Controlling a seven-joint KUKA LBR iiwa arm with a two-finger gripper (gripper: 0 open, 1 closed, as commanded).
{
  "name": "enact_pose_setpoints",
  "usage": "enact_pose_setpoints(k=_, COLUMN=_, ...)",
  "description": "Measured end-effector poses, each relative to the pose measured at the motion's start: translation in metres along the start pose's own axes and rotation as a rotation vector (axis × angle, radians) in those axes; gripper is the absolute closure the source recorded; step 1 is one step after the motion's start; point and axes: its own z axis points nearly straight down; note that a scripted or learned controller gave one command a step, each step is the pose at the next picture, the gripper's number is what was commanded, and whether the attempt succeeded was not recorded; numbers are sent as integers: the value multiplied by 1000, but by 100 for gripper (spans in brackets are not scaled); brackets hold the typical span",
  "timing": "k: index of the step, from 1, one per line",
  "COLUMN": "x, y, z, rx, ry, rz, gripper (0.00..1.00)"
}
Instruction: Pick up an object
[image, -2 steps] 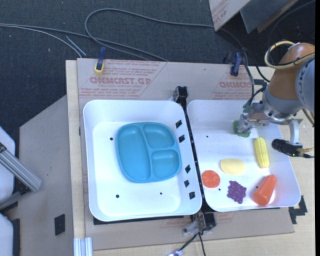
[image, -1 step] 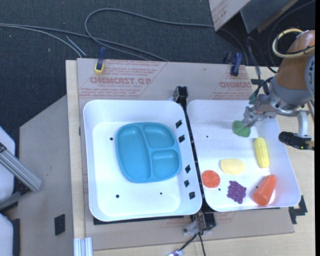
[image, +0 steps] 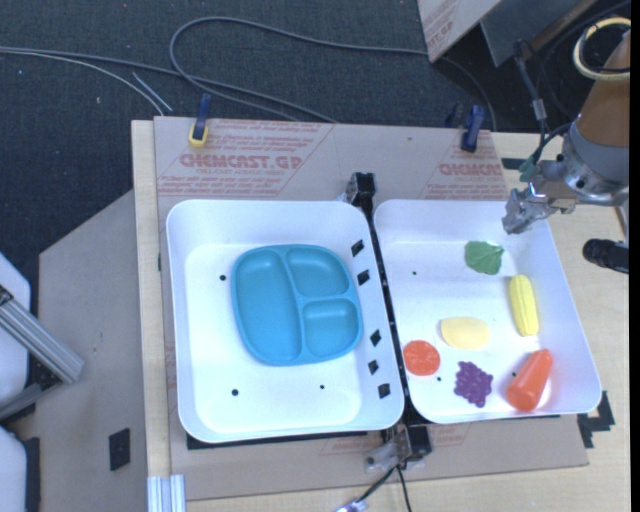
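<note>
The worktop (image: 250, 160) carries two white bins side by side. The left bin (image: 200, 400) holds a blue divided plate (image: 296, 303). The right bin (image: 420, 400) holds six small toy foods: an orange carrot (image: 530, 380), a yellow corn cob (image: 523, 304), a pale yellow lump (image: 465, 332), a purple grape bunch (image: 473, 382), a green leafy piece (image: 484, 257) and a red tomato slice (image: 421, 357). The claw (image: 518, 212) hangs above the right bin's far corner, near the green piece; it looks bare, though I cannot tell whether it is parted or closed.
</note>
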Motion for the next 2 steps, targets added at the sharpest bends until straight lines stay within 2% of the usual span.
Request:
enact_pose_setpoints(k=1, x=0, y=2, z=-43, rx=0, ry=0, rz=0, gripper=100)
enact_pose_setpoints(k=2, x=56, y=-10, z=-39, rx=9, ry=5, rz=-4, gripper=100)
